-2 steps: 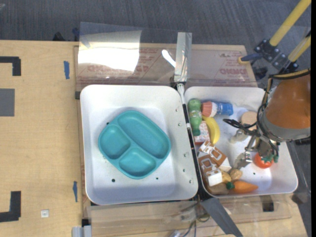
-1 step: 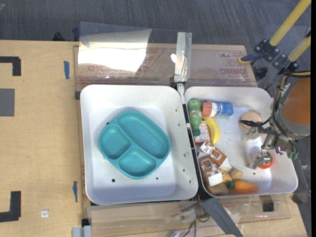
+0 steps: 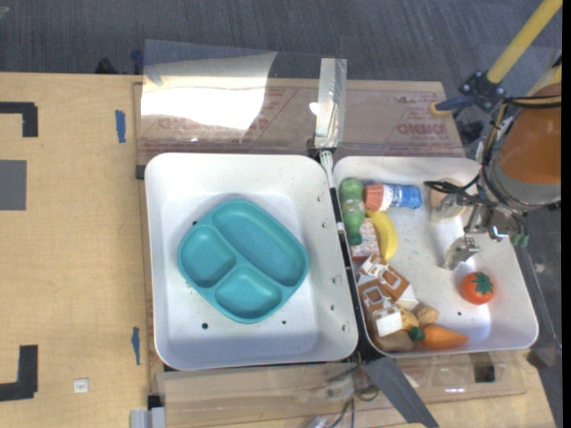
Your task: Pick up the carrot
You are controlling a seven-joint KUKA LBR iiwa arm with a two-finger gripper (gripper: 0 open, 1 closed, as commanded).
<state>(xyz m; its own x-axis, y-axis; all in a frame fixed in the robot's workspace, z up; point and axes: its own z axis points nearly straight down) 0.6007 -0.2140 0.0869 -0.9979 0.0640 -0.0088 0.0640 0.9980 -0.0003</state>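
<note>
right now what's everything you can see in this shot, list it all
left bin: 1, white, left half of bench
divided tray: 1, teal, three compartments, in the left bin
right bin: 1, white, beside the left bin
carrot: 1, orange, near front edge of right bin
tomato: 1, red-orange with green top, right side of right bin
banana: 1, yellow, near right bin's left wall
green items: 2, green, back left corner of right bin
bottle: 1, white with red and blue, back of right bin
brown and white pieces: several, front left of right bin
gripper: 1, metallic, over right bin, behind the tomato
</note>
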